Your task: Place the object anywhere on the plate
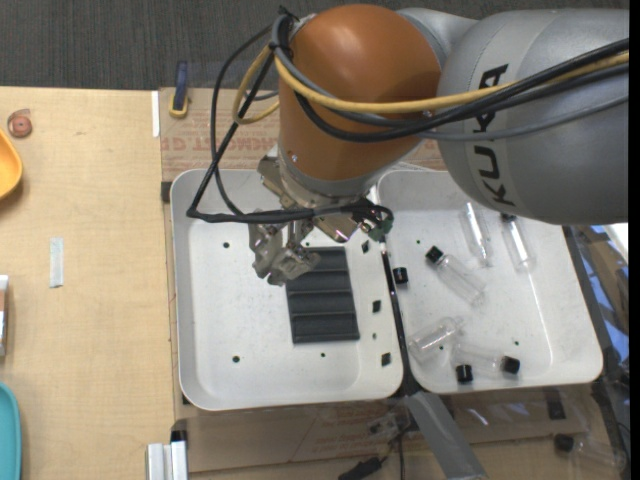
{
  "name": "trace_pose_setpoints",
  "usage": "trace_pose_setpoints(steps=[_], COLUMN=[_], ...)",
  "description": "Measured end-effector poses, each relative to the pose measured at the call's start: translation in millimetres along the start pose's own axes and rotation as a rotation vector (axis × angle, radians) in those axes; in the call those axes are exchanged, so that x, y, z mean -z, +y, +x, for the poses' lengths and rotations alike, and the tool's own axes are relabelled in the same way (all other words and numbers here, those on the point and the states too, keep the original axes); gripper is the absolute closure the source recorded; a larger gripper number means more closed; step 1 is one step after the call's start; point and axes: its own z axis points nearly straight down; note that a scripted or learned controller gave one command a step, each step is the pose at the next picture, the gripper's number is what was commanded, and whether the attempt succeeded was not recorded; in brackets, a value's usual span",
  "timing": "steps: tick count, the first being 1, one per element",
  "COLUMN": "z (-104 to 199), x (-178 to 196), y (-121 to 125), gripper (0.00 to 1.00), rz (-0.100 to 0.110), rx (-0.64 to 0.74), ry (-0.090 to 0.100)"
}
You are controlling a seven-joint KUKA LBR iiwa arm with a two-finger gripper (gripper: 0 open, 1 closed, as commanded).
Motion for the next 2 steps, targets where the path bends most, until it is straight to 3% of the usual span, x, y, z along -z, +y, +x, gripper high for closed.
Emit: trace_pose_setpoints(steps=[1, 2], z=[0.0, -0.9], x=[0.0, 9.0], y=[-0.1, -1.2], gripper=[0.00, 1.00], rz=[0.000, 0.000], rx=[0.000, -0.005], ry=[0.000, -0.004])
